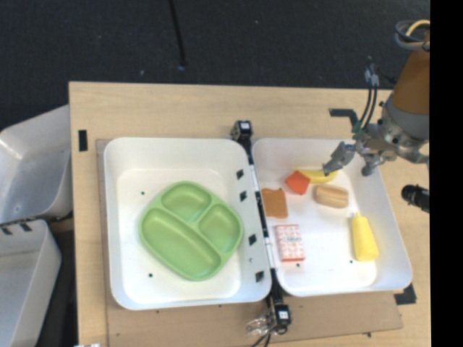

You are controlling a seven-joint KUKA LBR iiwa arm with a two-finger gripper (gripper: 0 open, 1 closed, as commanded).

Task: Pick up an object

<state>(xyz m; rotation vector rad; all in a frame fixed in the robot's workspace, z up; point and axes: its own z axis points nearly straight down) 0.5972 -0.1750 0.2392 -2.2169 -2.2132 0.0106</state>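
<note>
The right bin (pixel 383 215) holds several small items: a red block (pixel 297 183), a yellow banana-like piece (pixel 317 173) behind it, a tan bun (pixel 332 196), a brown toast slice (pixel 274 202), a pink patterned box (pixel 288 242) and a yellow oblong piece (pixel 364 238). My gripper (pixel 352 163) hangs over the bin's far right part, just above and right of the banana piece and the bun. Its two fingers are spread apart and open, with nothing between them. The left fingertip (pixel 334 163) sits close to the banana piece's right end.
A green divided plate (pixel 191 229) lies in the left bin (pixel 123 194). A black-clipped divider (pixel 255 208) runs between the bins. Cables and the orange wrist band (pixel 412 85) rise at the right edge. Bare wooden bench (pixel 181 107) surrounds the bins.
</note>
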